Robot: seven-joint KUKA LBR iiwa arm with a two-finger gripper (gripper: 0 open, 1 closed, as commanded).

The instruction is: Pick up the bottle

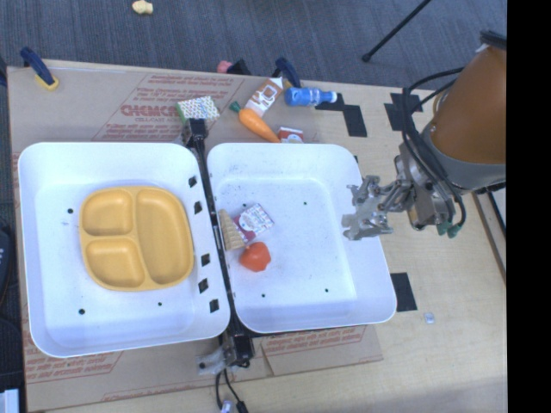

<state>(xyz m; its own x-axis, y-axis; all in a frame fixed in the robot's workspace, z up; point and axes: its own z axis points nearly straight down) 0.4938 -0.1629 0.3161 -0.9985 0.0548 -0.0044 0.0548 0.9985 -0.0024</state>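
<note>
Bottle point(263, 97): a small white bottle with an orange-and-dark label and a dark cap end, lying on its side on the cardboard-covered worktop point(155, 110), behind the right bin point(370, 291) and outside it. Its long axis runs diagonally, and its lower end lies just beside a toy carrot point(256, 125).

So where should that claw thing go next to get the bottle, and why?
Probably toward the back of the bench. The gripper hangs at the right bin's right rim with nothing between its fingers, while the blue bottle lies outside the bins, behind that bin, beside a carrot.
</note>
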